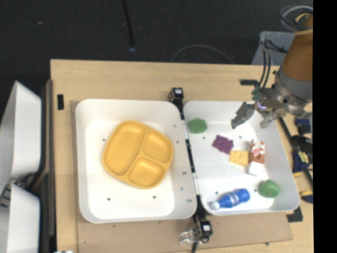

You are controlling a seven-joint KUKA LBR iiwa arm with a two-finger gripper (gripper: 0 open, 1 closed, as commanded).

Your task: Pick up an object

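Hovering over the far right corner of the right bin (281, 196), the arm's tool (254, 115) hangs with its two fingers spread wide and nothing between them, one finger (242, 115) angled down toward the bin's floor. The grey arm (297, 73), with its orange band at the top, enters over the worktop's (131, 78) right edge.

Six small things lie scattered in the right bin. A blue bottle (230, 198) with a white cap rests on its side along the near edge, its long axis running nearly parallel to that edge, cap end toward the near left corner and the base tipped slightly toward the far side. A green ball (269, 188) sits just beside it, near the near right corner. A green ruffled piece (197, 125) lies by the far left corner, close to the divide between the bins. Near the middle, a purple piece (223, 143) sits apart from a yellow block (239, 158), whose right side meets a red-and-white carton (257, 153); a small white block (255, 168) lies just at the carton's near end.

In the left bin (95, 204), a yellow divided plate (138, 154) fills the centre, turned at a slant to the bin's edges.
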